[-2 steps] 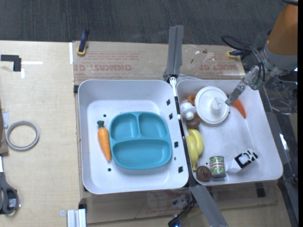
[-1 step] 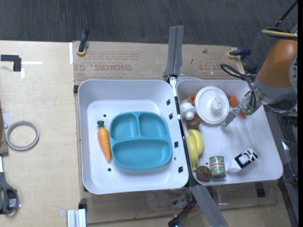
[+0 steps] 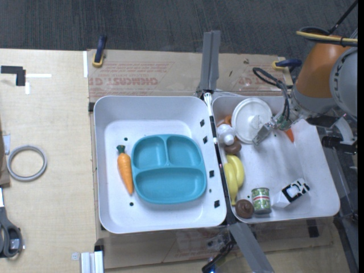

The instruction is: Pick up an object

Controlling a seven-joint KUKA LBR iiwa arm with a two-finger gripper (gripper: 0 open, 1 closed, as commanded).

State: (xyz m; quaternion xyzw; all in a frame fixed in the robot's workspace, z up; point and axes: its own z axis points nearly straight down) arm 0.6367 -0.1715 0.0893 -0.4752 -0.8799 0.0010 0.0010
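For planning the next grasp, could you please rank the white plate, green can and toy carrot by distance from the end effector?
From the end effector:
1. White plate, right beside it, right bin.
2. Green can, right bin's front edge.
3. Toy carrot, left bin, beside the blue tray.

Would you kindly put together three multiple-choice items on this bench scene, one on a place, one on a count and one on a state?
1. Where does the carrot lie?
A. In the left bin, beside the blue tray
B. In the right bin, on the bananas
C. On the bench outside the bins

2. How many compartments does the blue tray have?
A. Two
B. Three
C. Five

3. How does the small green can stand?
A. Upright in the right bin
B. On its side in the blue tray
C. Upside down on the white plate

Answers:
1 A: the carrot lies along the tray's left edge on the left bin's floor.
2 B: two small sections sit above one wide section.
3 A: its round top faces up, near the bin's front edge.
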